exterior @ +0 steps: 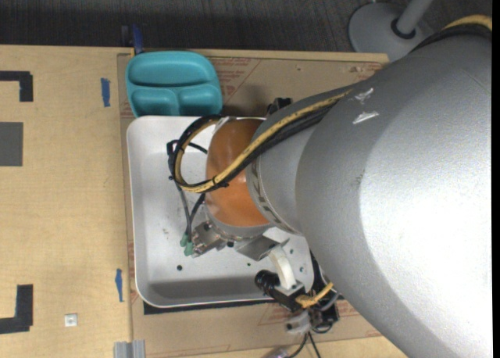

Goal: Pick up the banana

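Arm (375,177) fills white bin (148,216) — teal tray (173,83) behind.

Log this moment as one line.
arm: over white bin | pincer: hidden under wrist | banana: not seen | teal tray: behind bin

The arm (391,192) is a thick, smooth tube of pale grey metal with a soft sheen, taking up most of the right half of the frame. Toward the centre it narrows to a glossy orange band (230,173), rounded like a collar, with a grey metal ring below it. A black and yellow cable (266,134) runs along the grey casing from the upper right, then loops out in a wide curve at centre left. Thinner dark wires (187,216) hang down from that loop to small green connectors (188,248). At lower centre sits a white bracket (285,266) with black fittings and more yellow-wrapped wire.
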{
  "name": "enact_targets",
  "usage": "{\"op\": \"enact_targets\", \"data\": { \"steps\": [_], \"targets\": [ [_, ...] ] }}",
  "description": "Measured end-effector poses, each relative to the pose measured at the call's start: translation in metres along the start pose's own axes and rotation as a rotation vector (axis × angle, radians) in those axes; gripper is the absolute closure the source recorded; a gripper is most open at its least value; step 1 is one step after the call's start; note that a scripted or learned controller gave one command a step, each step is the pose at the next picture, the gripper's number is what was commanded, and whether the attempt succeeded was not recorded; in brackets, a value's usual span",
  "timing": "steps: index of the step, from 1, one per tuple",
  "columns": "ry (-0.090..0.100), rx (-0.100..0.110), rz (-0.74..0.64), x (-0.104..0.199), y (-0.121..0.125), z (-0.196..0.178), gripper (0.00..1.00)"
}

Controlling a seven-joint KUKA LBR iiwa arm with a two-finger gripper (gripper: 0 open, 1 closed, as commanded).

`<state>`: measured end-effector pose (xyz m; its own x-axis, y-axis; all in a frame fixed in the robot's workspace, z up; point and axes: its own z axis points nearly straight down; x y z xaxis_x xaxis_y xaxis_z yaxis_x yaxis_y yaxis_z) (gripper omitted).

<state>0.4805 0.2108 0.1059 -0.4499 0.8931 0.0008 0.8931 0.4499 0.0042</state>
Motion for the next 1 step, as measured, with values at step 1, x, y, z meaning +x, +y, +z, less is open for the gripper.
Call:
{"op": "enact_targets", "data": {
  "steps": [1],
  "targets": [
    [-0.001,-0.001,0.000,0.0001,0.0004,-0.0097,1.00]
  ]
}}
